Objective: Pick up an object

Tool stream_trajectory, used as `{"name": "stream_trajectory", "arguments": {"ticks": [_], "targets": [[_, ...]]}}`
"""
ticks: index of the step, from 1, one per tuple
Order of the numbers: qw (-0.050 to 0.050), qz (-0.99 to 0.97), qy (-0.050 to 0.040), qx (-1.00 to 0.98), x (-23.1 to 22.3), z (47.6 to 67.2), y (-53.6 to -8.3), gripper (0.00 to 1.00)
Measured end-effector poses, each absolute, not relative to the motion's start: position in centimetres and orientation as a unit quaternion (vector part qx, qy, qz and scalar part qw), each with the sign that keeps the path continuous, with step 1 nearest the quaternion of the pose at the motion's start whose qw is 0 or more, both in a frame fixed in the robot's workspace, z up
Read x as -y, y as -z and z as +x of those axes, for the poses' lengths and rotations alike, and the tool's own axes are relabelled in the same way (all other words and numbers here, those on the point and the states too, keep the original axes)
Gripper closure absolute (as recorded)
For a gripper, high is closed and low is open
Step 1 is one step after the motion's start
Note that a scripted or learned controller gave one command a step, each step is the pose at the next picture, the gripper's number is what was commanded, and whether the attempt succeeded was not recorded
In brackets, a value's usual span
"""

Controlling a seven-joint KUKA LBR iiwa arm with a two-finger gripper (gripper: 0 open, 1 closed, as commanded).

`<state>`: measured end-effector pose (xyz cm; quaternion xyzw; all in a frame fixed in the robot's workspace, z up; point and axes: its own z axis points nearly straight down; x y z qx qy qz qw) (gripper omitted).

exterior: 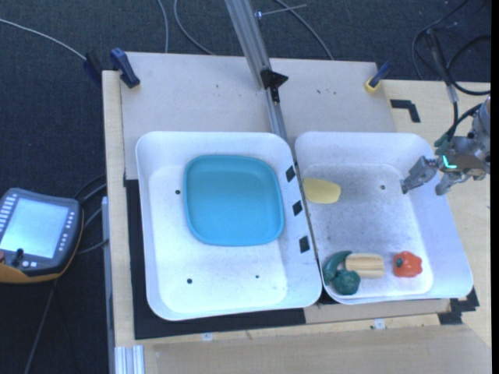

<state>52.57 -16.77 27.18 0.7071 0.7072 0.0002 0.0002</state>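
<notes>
In the right bin [366, 148] lie a yellow piece [321, 191] near its left wall, and along the front wall a green pepper [341, 273], a tan bread-like block [365, 265] and a red tomato-like piece [406, 264]. My gripper [431, 179] hangs over the bin's right side at the frame's right edge, its two dark fingers spread apart with nothing between them. It is well away from all the objects.
The left bin [160, 209] holds a blue square plate [234, 199]. A metal pole [248, 33] slants down to the gap between the bins. A teach pendant [35, 232] lies at the far left, with cables on the floor behind the bench.
</notes>
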Motion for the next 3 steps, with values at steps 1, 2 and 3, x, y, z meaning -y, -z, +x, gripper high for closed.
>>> {"name": "stream_trajectory", "arguments": {"ticks": [1, 2, 3], "targets": [[0.000, 0.707, -0.0002, -0.707, 16.8, 52.6, -27.2, 0.00], [-0.002, 0.707, 0.0012, -0.707, 16.9, 53.4, -21.6, 0.00], [-0.002, 0.707, 0.0012, -0.707, 16.5, 53.6, -15.5, 0.00]]}}
